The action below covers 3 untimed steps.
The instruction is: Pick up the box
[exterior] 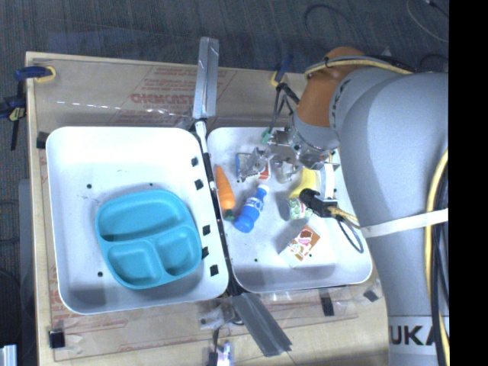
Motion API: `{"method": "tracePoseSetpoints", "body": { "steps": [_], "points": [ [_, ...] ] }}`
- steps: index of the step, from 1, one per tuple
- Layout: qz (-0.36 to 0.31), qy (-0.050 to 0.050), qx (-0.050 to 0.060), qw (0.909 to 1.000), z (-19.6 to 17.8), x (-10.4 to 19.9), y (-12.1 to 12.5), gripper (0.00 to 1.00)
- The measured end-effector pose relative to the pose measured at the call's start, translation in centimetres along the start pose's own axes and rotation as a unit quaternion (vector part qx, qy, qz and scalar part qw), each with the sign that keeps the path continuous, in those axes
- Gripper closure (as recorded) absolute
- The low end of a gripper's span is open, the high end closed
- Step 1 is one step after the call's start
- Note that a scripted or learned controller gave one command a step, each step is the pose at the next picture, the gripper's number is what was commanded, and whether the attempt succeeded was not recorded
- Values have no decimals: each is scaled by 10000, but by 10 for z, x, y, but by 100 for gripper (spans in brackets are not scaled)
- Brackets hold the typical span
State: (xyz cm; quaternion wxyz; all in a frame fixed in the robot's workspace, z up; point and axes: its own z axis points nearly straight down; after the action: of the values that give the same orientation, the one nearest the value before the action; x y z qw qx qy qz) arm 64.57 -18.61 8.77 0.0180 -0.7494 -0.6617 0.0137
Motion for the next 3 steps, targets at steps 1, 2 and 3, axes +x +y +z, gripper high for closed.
{"method": "tracePoseSetpoints", "body": {
  "steps": [1,2,3],
  "points": [
    [0,0,-1,10000,0,0,0,0],
    [-36,21,5,10000,-11,4,1,100],
    [-70,18,12,10000,-21,5,1,100]
  ]
}}
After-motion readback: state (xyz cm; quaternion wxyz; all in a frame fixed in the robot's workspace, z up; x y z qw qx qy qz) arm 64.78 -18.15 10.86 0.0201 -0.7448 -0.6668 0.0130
